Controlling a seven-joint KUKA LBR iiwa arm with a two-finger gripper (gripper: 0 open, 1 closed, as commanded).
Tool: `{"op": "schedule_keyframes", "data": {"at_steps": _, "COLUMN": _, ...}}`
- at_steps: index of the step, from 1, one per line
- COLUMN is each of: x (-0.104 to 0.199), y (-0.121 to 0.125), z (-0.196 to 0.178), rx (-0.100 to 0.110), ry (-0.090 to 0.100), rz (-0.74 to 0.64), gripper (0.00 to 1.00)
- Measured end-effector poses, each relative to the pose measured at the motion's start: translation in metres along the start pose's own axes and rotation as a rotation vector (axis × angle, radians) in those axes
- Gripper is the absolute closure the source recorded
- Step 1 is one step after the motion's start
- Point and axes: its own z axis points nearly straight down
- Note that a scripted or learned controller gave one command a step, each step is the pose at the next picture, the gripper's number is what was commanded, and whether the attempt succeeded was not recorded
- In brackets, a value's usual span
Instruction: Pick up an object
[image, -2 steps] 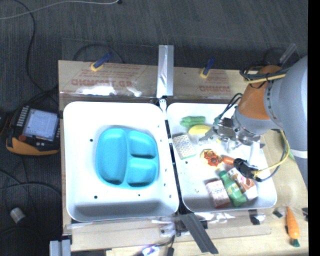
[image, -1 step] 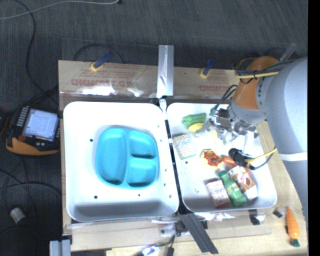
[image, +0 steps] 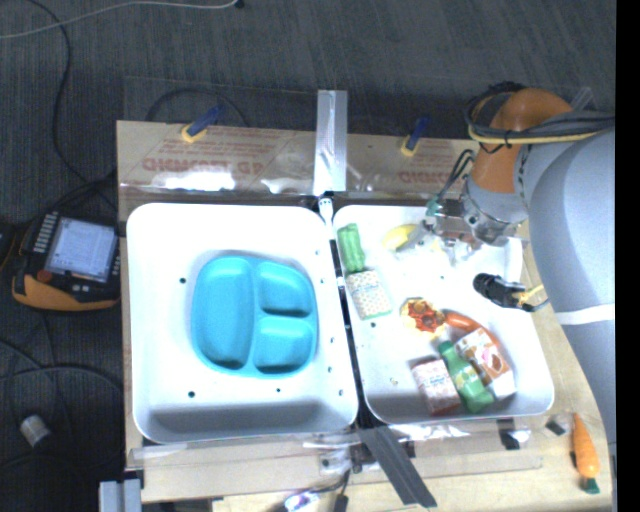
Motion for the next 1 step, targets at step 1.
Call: {"op": "schedule_keyframes", "data": {"at_steps": 1, "x": -0.0194, "y": -0.0709, "z": -0.0519, "rx": -0.015, "ry": 0.003, "rz": -0.027, "gripper": 0.0}}
